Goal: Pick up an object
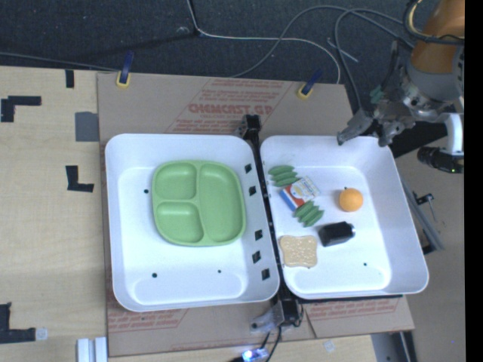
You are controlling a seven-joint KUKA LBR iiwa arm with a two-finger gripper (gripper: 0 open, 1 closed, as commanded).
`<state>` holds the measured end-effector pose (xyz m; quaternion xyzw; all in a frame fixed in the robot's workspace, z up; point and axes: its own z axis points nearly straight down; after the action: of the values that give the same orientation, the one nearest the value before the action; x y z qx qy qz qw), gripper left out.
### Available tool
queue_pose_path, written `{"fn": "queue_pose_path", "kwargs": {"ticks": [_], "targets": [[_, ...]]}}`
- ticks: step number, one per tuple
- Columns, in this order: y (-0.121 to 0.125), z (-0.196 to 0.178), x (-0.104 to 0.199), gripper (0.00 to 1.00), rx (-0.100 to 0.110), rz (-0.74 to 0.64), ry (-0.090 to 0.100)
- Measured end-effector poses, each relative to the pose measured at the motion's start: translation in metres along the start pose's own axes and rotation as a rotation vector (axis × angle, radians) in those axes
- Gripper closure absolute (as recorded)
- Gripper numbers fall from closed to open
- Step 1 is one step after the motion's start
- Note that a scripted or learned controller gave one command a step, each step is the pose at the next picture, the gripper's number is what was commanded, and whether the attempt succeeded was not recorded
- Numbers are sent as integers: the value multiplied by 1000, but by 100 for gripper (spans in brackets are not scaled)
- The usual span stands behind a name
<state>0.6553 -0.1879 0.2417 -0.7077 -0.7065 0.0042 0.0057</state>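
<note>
Two white bins sit side by side. Above the right bin's (392,202) far right corner hangs the gripper (370,130), fingers spread apart and holding nothing. Below and left of it lie an orange (350,199), a black block (336,233), green beans (282,174), a small packet (299,192) and toast (298,251). Farther left, a green plate (199,203) fills the other bin.

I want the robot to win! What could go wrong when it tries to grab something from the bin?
Two things might trip it up. The green pod, the small packet and another green pod lie packed together, so the gripper could nudge a neighbour or grab two. The orange ball looks round and may roll away when touched. The gripper is up at the right bin's far rim, not above any item yet.
</note>
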Motion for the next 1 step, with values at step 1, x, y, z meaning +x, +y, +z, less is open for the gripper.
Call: {"fn": "queue_pose_path", "kwargs": {"ticks": [1], "targets": [[2,-8,1,0,-13,-3,-2]]}}
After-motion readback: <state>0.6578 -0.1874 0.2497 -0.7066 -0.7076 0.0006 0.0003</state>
